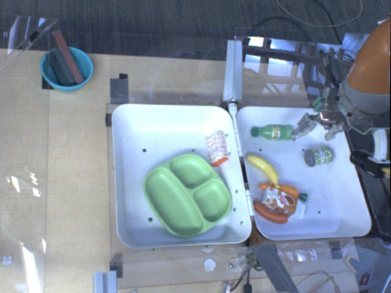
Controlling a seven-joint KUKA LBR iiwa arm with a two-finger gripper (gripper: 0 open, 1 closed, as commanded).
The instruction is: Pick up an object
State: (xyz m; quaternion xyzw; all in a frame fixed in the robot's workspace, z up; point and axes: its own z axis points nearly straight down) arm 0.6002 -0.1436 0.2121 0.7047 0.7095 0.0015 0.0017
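progress: early, nothing lifted | tool [319,119]: fingers spread, gripping nothing, poised just beyond the can [319,156] | bottle [273,132]: lying left of the can, its cap near one finger | banana [263,167]: nearer-left of the can | left: descend, close, lift

We look down from one fixed camera above the counter [61,163], tilted at a slant, far enough back to take in both white bins [131,224] side by side. The far edge lies at the top; the arm [372,66] enters from the right.
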